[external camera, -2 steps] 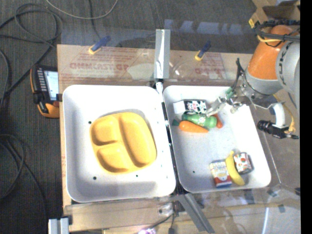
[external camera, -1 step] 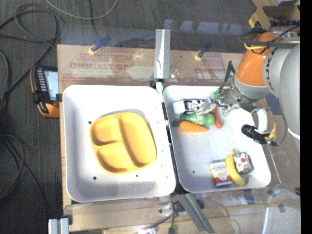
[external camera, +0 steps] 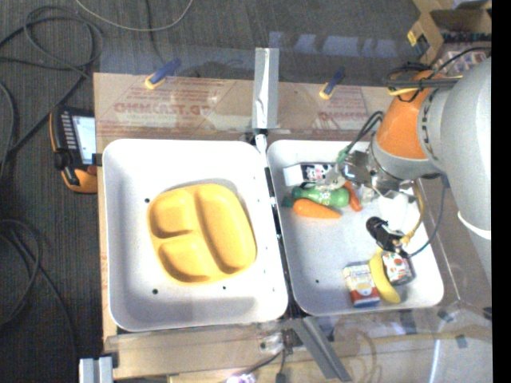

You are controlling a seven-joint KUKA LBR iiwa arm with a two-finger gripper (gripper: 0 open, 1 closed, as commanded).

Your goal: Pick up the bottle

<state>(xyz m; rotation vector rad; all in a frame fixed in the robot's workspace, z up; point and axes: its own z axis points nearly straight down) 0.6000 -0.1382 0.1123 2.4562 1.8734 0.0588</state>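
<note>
Two white bins are sitting side by side on the bench. The left bin [external camera: 120, 214] is carrying one yellow divided tray [external camera: 201, 231]. The right bin [external camera: 319, 286] is carrying one green bottle [external camera: 319, 195], one carrot [external camera: 316, 209], one banana [external camera: 386, 282] and one small carton [external camera: 361, 285]. The bottle is lying on its side just above the carrot, green with a pale label. The gripper [external camera: 351, 183] is hovering at the bottle's right end; whether its jaws are released or clenched, I cannot tell.
</note>
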